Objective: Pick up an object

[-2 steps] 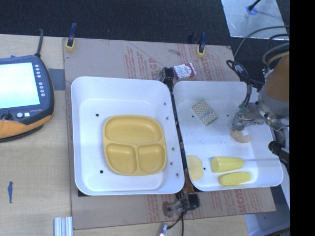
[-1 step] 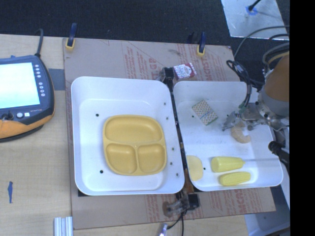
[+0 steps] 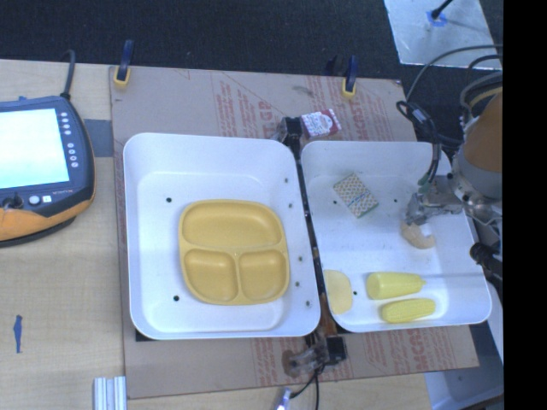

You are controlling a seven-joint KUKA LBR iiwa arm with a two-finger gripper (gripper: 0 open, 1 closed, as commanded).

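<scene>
The left white shallow bin (image 3: 145, 229) carries a yellow plastic divided plate (image 3: 233, 250) in its middle. In the right white bin (image 3: 376, 161), the grey two-finger gripper (image 3: 425, 214) sits low by the right edge, right over a small tan rounded lump (image 3: 419, 237); whether it is clenched I cannot tell. Two yellow corn-like pieces (image 3: 396, 284) lie along the near edge, a pale yellow flat disc (image 3: 338, 291) at the near left corner, and a small checkered grey block (image 3: 355, 194) toward the far side.
</scene>
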